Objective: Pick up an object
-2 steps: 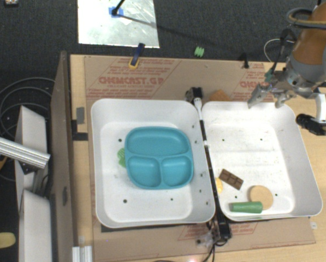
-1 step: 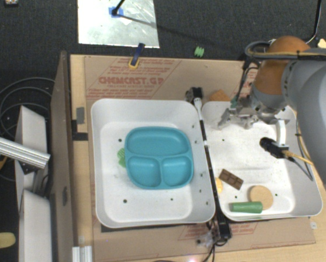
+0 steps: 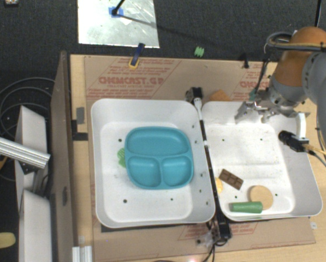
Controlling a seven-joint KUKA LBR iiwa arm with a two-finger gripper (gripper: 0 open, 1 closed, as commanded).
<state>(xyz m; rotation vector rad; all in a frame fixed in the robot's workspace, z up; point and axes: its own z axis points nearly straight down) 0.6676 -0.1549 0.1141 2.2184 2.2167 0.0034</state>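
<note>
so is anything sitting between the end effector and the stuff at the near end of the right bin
Nothing visible does. The end effector is over the far part of the right bin, and bare white floor separates it from the brown bar, tan disc and green cylinder clustered at the near end.

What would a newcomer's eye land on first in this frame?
Most likely the blue divided tray, lying in the middle of the left bin with something green peeking out at its left edge. Next, the grey and orange arm at upper right, its gripper over the far edge of the right bin. Near that bin's front lie a brown bar, a tan disc and a green stick.
</note>
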